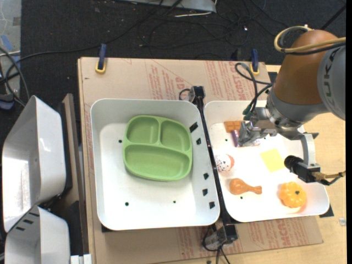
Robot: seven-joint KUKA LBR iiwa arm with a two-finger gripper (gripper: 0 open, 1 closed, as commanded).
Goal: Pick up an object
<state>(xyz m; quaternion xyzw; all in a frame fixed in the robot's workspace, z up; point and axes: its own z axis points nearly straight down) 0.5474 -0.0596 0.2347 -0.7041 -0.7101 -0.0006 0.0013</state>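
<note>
Gripper (250, 133) hovers just beside orange block (232, 126); finger state cannot be told. Block looks light, stiff, probably graspable across flat sides.

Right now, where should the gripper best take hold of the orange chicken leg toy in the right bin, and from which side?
Probably the thin shank of the chicken leg toy, from straight above. It lies flat on the floor of the right bin, round end toward the left, thin end toward the pumpkin toy. Fingers closing across the narrow part fit more easily than around the bulb.
</note>
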